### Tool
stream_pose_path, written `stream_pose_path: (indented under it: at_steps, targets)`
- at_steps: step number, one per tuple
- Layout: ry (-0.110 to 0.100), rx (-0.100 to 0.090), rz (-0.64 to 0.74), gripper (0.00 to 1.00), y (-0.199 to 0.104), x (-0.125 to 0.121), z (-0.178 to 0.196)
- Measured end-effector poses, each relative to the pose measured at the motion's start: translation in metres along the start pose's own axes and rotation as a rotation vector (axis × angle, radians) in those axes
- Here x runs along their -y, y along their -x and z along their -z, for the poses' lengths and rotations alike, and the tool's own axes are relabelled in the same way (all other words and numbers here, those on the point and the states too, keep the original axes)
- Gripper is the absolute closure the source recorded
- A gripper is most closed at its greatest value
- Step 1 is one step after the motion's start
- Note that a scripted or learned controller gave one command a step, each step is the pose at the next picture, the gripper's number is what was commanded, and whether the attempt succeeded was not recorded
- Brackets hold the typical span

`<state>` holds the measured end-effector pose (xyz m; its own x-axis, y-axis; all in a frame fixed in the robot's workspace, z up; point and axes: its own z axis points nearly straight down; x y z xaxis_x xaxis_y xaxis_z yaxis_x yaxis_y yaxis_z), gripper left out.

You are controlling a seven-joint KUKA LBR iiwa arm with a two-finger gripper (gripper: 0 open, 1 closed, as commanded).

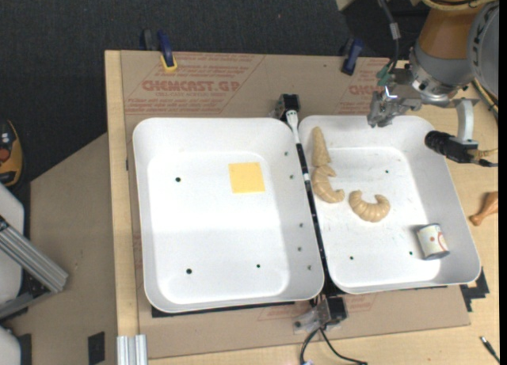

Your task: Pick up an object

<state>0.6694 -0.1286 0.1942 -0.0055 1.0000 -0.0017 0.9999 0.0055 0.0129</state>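
Note:
My gripper point(383, 115) hangs over the far rim of the right bin point(396, 272), with nothing visible between its fingers. In that bin lie a long tan pastry-like piece point(321, 164) near the left wall, a curled tan croissant-shaped piece point(371, 206) in the middle, and a small white cylinder with a red mark point(432, 241) at the near right. A flat yellow square point(246, 177) rests in the left bin point(158, 197), far from the gripper.
Both bins sit on a cardboard sheet point(206, 78) held by blue clamps point(165, 48) at the back. A black clip point(288, 107) joins the bins at the far seam. A small tan object point(485, 211) lies outside the right bin.

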Motion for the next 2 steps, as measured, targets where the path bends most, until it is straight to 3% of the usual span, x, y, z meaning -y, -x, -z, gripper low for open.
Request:
stream_pose_path:
  at_steps: [1,2]
  targets:
    - [-0.016,-0.006,0.004,1.0,-0.101,0.011,-0.009]
    - [-0.007,-0.002,-0.002,1.0,-0.123,0.046,0.1]
